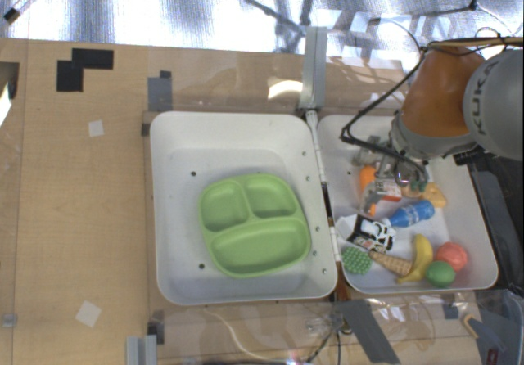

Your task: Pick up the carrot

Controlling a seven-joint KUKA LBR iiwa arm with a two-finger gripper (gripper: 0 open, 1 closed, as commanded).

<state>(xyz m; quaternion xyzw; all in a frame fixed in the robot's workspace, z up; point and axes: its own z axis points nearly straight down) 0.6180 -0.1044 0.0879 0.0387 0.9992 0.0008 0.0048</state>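
Worktop (74, 216): pale wood-grain board, flat, with black L-shaped marks at the upper left and small taped squares. No readable brand or label on it.

Arm (467, 101): grey casing with an orange band, entering from the right; white lettering on the grey shell is cut off at the frame edge and cannot be read.

2 shallow white bins side by side, smooth plastic with rounded corners. Left bin (176, 150) holds 1 green tray (255, 224), matte, with 3 compartments. Right bin (479, 220) holds a cluster of toy food.

Hand (391, 179): low over the right bin, dark metal, wrapped in black cable. Fingers are lost in clutter; opening cannot be told.

Carrot (367, 178): orange, smooth, in the right bin just left of the hand, partly hidden by it. Contact cannot be told.

Smaller items: blue bottle (412, 214), yellow banana (421, 257), red ball (451, 255), green ball (440, 274), black-and-white carton (372, 232) with print too small to read, ribbed cone (391, 262), green knobbly disc (356, 260).
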